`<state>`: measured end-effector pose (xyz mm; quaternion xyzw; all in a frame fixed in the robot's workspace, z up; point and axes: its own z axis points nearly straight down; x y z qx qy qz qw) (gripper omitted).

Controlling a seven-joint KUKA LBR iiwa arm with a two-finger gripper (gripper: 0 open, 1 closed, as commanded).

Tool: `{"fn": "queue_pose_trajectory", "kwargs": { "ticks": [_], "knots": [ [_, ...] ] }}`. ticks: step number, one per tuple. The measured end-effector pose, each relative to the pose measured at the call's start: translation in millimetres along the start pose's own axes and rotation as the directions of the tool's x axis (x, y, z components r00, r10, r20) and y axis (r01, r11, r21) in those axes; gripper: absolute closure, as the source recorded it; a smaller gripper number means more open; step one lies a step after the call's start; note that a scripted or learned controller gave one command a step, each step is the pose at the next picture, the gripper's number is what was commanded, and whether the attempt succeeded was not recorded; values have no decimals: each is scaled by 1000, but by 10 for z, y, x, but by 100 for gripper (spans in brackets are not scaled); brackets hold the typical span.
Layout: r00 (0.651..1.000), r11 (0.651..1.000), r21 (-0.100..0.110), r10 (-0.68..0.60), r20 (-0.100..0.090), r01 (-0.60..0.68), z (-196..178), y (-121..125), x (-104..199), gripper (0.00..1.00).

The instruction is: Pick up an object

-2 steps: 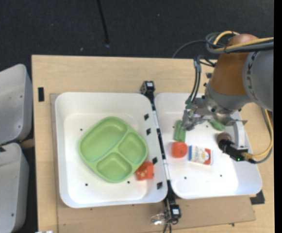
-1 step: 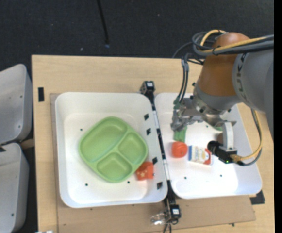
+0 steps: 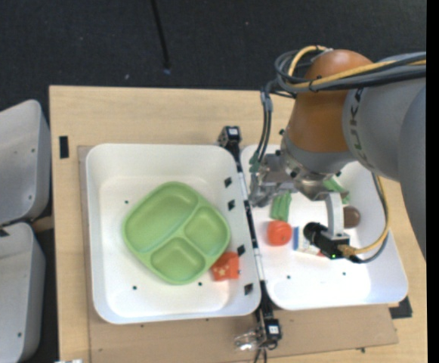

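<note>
Gripper [image 3: 279, 191] hangs low over the right bin [image 3: 355, 286], at its left edge; whether it grips anything I cannot tell (the wrist hides it). Nearest candidate is the green block [image 3: 282, 205], directly beneath, its long axis running toward the orange cup [image 3: 279, 233] just below it. A red piece [image 3: 226, 266] lies in the left bin [image 3: 159, 301], beside the green tray [image 3: 175, 231].

No legible text

Pale letters on the grey arm [image 3: 378, 127], at about two o'clock, are too blurred to read.
</note>
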<state>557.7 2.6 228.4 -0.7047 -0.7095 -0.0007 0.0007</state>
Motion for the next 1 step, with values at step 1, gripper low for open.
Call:
{"fn": "queue_pose_trajectory", "kwargs": {
  "ticks": [1],
  "knots": [
    [1000,1000,1,-1,0,1,1,-229,554,100]
  ]
}}
